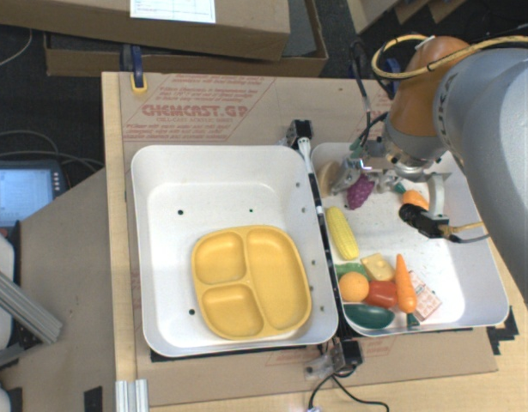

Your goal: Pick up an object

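Claw [377, 172] low over the far end of the right bin [478, 312], at a purple object [360, 192].
How far the claw is open, and whether it grips the purple object, cannot be told. Nearer lie a corn cob [342, 233], an orange [353, 287] and a carrot [404, 283]. The left bin [160, 187] holds a yellow divided tray [250, 280].
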`<state>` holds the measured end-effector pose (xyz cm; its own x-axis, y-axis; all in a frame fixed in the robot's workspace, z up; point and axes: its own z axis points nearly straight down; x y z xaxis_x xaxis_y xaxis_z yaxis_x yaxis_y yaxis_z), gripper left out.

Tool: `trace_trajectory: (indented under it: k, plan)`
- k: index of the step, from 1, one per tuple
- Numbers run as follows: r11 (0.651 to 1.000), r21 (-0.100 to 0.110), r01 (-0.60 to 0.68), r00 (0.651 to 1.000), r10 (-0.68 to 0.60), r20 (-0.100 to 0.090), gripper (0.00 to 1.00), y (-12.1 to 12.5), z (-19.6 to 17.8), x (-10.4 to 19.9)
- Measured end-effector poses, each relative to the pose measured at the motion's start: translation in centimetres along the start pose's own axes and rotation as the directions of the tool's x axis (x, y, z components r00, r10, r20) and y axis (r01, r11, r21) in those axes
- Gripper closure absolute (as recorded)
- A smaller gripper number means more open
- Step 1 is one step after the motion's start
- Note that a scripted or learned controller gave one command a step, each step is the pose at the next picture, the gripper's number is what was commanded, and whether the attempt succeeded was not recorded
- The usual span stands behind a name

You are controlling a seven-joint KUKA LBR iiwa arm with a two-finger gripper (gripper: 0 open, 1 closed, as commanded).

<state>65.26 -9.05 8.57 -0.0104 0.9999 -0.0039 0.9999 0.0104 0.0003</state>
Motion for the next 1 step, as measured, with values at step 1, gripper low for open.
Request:
trace_trajectory:
  k: [1]
  plan:
    - [1.000,0.001,-0.010,1.000,0.010,-0.003,1.00,-0.37,-0.98,-0.20]
